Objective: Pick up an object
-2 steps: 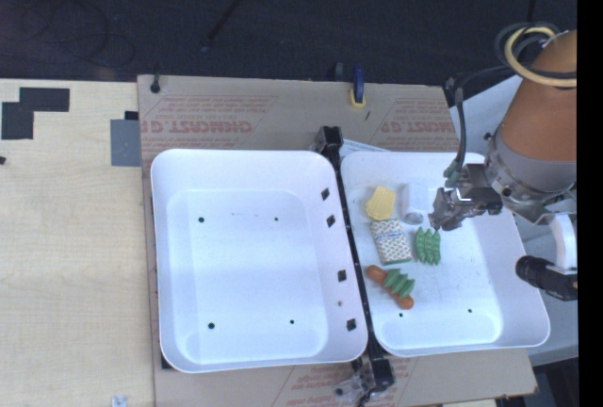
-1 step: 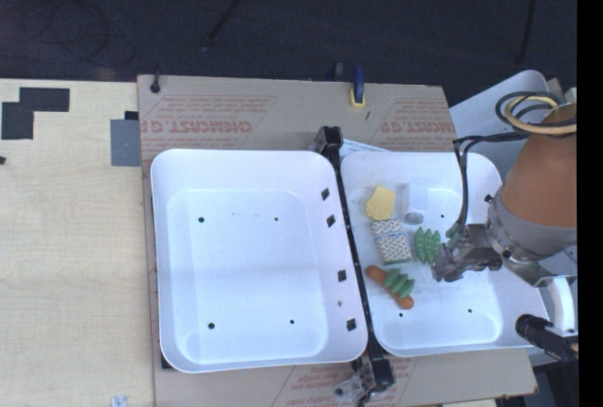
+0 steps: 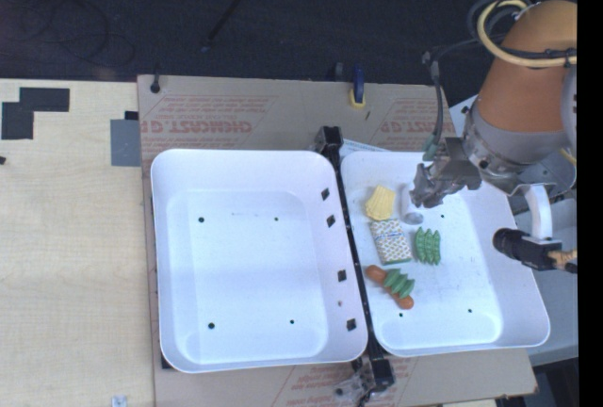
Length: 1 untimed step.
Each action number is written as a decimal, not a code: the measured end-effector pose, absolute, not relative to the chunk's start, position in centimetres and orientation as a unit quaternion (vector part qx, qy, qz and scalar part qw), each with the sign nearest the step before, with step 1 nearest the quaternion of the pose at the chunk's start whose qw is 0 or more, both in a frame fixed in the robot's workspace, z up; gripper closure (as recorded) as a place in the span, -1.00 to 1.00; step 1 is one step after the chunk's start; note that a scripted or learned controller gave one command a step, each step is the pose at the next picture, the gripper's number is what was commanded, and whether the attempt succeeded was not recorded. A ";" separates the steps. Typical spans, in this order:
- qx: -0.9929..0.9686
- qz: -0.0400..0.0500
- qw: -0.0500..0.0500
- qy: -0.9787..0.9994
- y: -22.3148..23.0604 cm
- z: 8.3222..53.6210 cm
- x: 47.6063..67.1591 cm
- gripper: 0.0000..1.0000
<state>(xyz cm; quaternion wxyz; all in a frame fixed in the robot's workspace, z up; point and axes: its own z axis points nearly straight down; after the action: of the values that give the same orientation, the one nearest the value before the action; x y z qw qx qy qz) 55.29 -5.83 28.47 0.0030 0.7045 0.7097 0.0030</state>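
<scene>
In the right bin [image 3: 509, 320], four small things lie in a loose cluster toward its left wall. A yellow piece [image 3: 381, 203] lies nearest the far edge. Just below it is a pale patterned block [image 3: 391, 241], and beside that, to the right, a green ridged piece [image 3: 429, 247]. Nearest the front edge lies an orange carrot with green leaves [image 3: 393, 284], slanted. The claw [image 3: 426, 193] hangs over the far part of this bin, just right of the yellow piece; whether it is released or clenched cannot be told, and nothing shows between its tips. The left bin [image 3: 188, 179] sits beside it on the bench [image 3: 66, 254], with black clips [image 3: 332, 220] along the shared wall.
</scene>
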 end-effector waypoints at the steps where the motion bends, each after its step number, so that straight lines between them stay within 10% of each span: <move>1: 0.708 -0.003 -0.004 0.706 -7.3 26.9 47.2 1.00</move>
<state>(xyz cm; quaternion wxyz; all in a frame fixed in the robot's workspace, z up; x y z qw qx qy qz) 47.20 -7.28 26.93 -0.0037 0.7083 0.7059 -0.0027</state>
